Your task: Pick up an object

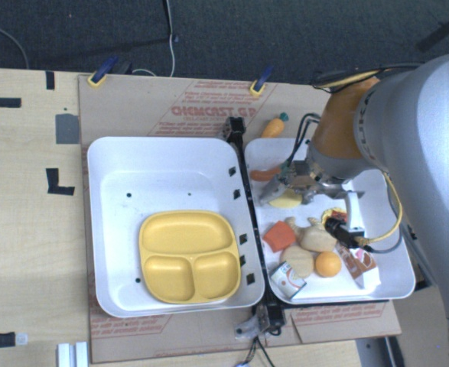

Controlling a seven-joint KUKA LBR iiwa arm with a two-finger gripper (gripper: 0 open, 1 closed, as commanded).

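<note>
The gripper (289, 187) is lowered into the upper part of the right bin (392, 281), right of frame centre, over a yellow piece (287, 202). The reach step is judged in hand. A grasp, then a lift, is called for next.

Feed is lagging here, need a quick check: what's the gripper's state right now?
Gripper: low in the right bin, over a pale yellow item; state cannot be told.

Two white bins side by side on the bench (25, 228). Left bin (117, 174) holds a yellow divided tray (189, 255). Over the right bin (388, 277), the end effector (285, 189) hangs above a pale yellow piece (285, 202), near an orange ball (327, 264).
</note>
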